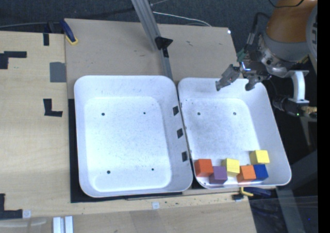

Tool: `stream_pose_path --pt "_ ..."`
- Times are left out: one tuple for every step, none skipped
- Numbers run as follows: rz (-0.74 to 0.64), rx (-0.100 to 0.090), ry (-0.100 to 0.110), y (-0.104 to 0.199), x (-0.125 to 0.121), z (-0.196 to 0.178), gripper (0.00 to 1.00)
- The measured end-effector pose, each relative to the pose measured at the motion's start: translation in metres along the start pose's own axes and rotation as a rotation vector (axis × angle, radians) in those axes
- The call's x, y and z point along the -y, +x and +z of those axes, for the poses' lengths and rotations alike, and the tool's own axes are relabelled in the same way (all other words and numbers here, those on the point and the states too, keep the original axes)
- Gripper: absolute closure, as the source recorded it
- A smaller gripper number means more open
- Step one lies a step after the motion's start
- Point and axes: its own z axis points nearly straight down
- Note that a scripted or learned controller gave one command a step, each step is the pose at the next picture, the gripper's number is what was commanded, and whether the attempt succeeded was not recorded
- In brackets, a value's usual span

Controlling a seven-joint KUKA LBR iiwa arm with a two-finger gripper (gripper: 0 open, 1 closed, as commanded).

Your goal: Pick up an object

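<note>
Six small coloured blocks are sitting bunched along the near rim of the right-hand shallow white plastic bin (pixel 268 123): an orange cube (pixel 203 166), a purple cube (pixel 220 174) touching it, a yellow cube (pixel 232 165) just behind, a second orange cube (pixel 247 172), a blue cube (pixel 260 171) pressed against that one, and another yellow cube (pixel 259 156) just behind the blue. All look matte and hard-edged, and nothing is lying on top of them.

Well apart from the cluster, the two-finger gripper (pixel 238 79) is hanging over the far rim of the same bin, its dark fingers splayed wide with nothing between them. Above it the grey arm with its orange band (pixel 289 23) is reaching in from the right.

Speckled grey marks are dotting the floors of both bins. The left-hand white bin (pixel 82 123) is lying beside the right one, their rims meeting, with small dark clips (pixel 179 132) along the join. A slanted silver metal rail (pixel 143 7) is rising behind the bins over the pale wooden bench (pixel 103 46).
</note>
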Motion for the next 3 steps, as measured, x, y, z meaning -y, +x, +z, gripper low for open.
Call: stream_pose_path --pt "0.001 0.0 -0.001 0.008 0.037 -0.037 0.0" --pt "0.002 0.0 0.01 0.011 0.065 0.035 0.0" --pt "0.0 0.0 -0.002 0.024 0.093 -0.013 0.0"
